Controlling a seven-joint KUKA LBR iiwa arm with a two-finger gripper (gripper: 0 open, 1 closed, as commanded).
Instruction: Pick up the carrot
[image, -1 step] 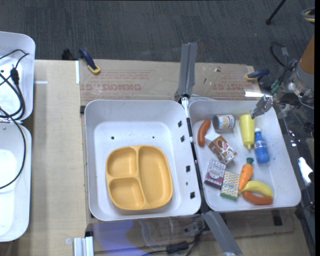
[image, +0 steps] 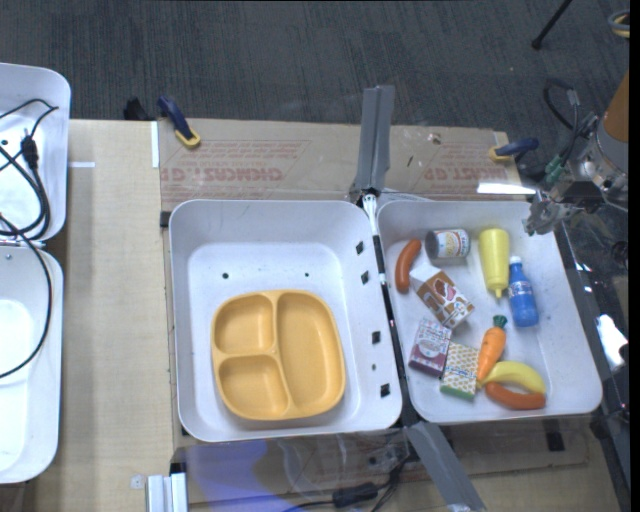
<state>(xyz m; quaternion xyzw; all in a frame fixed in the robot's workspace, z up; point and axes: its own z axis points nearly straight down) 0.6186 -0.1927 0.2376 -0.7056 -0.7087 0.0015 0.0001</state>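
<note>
Lying near-upright, green top up, the carrot (image: 490, 350); gripper (image: 541, 217) state unclear.

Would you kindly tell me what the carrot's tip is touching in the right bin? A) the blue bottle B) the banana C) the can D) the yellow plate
B: the carrot lies slanted with its narrow tip against the banana.

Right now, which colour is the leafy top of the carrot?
Green, above the orange toy carrot body, in the camera view.
</note>
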